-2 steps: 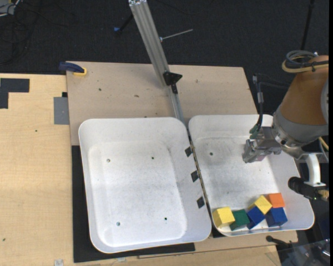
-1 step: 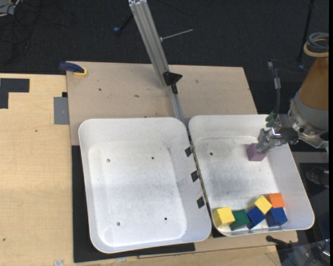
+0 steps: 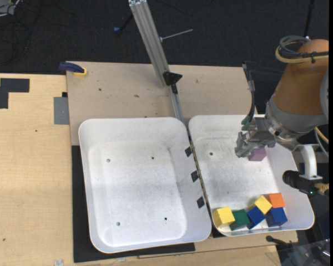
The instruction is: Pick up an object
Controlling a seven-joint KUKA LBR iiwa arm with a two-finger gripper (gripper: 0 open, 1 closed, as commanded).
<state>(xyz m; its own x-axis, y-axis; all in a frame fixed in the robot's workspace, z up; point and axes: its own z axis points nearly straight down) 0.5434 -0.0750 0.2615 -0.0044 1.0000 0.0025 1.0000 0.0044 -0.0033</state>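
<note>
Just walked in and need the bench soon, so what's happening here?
A robot arm is working over the right bin, its pincer right at a purple block. Whether it grips the block is unclear. Yellow, green, blue and orange blocks sit bunched in that bin's near corner.

Two matt white plastic bins [image 3: 139, 132] sit on a pale wood bench [image 3: 28, 165] beside a ribbed metal rail [image 3: 151, 37].

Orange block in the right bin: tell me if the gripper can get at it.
Probably yes. The orange block lies uncovered atop the cluster at the right bin's near edge, though blue blocks press against it. The gripper sits by a purple block.
</note>
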